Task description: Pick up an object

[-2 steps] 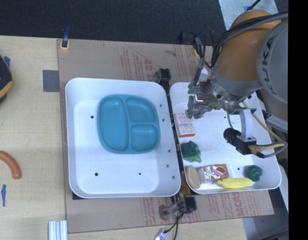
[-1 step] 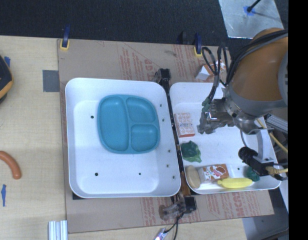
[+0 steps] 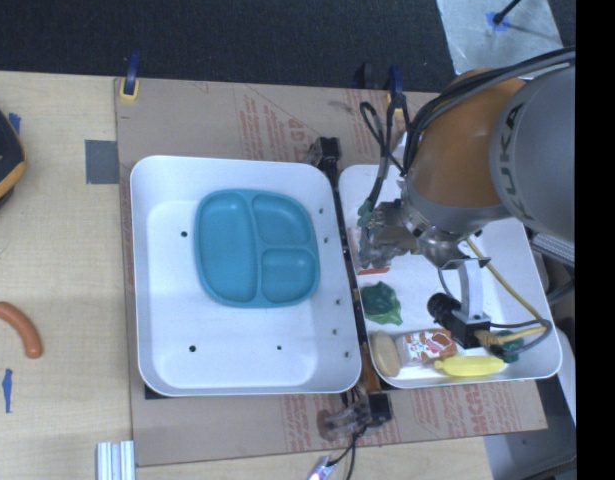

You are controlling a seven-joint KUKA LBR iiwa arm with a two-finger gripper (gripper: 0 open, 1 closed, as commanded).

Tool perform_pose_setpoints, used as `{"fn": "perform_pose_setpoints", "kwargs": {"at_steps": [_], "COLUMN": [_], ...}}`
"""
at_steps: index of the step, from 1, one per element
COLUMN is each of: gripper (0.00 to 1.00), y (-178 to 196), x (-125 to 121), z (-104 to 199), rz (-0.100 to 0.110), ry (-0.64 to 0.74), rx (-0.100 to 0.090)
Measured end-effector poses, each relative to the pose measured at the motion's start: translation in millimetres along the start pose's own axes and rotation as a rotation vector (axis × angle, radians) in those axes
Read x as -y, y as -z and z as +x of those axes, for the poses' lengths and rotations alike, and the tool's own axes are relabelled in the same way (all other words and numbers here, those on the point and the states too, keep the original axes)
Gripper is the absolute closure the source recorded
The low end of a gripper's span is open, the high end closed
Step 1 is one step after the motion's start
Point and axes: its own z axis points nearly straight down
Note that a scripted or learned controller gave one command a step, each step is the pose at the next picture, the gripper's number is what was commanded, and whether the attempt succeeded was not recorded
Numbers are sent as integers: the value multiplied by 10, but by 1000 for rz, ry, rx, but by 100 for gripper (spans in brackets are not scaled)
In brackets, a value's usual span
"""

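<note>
Bench, far left: I see a smooth orange-brown toy sausage (image 3: 18, 328) lying loose on the wood, long axis slanting down to the right.
Left bin (image 3: 157, 268): a glossy teal plastic plate with three compartments (image 3: 255, 247) lies flat.
Right bin (image 3: 542, 298): a crinkled green leafy toy (image 3: 382, 303) sits just beside a beige round piece (image 3: 386, 352), a red-and-white packet (image 3: 428, 346), and a yellow banana (image 3: 473, 366) lying left-right.
Gripper (image 3: 375, 240): low at that bin's left wall above the leafy toy; I cannot tell its finger state.

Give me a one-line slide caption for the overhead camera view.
KUKA arm reaches into the right bin of toys beside the left bin's blue divided plate.
</note>
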Motion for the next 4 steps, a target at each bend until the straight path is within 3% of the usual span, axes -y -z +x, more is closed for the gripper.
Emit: {"fn": "perform_pose_setpoints", "kwargs": {"at_steps": [1,2,3,4], "gripper": [100,100,100,100], "y": [88,697,-34,-150], "x": [-773,136,-316,-390], "z": [-39,-477,-475,-627], "rz": [-3,-2,0,-1], "ry": [-1,-2,0,-2], "rx": [-1,-1,0,0]}}
